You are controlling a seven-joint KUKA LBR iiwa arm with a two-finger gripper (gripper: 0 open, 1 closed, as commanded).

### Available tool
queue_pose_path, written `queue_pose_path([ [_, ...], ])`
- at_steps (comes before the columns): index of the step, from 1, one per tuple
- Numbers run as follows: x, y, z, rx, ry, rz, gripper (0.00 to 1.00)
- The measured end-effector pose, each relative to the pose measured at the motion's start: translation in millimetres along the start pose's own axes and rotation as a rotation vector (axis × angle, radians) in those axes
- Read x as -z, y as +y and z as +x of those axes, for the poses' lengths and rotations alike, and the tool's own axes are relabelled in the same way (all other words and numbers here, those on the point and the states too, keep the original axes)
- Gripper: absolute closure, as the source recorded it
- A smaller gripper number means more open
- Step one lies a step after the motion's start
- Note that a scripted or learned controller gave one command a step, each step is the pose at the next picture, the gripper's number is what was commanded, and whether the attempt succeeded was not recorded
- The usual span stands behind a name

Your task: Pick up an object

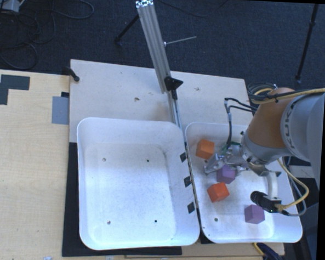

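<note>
Two bins sit side by side on the desk (115, 88), their inner rims touching. The left bin (90, 150) lies nearer the view's left; the right bin (288, 233) lies under the arm (283, 128), which reaches in from the right. Four cubes lie in the right bin. One cube (205, 148) sits near the bin's far left corner. A second (225, 173) lies just right of it and nearer, at the claw (219, 164). A third (218, 191) lies just in front of that one. The fourth (254, 214) sits well apart, toward the near right. A rail (156, 46) slants from behind the desk down to where the bins meet.
</note>
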State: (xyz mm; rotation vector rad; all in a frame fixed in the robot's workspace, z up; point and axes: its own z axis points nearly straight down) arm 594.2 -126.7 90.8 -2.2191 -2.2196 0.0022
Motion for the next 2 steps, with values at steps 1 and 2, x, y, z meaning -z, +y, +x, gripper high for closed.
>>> queue_pose_path([
  [1, 10.0, 1.1, -4.2, -0.011, 0.000, -0.001, 1.00],
  [2, 104.1, 7.8, 83.7, 0.007, 0.002, -0.008, 1.00],
])
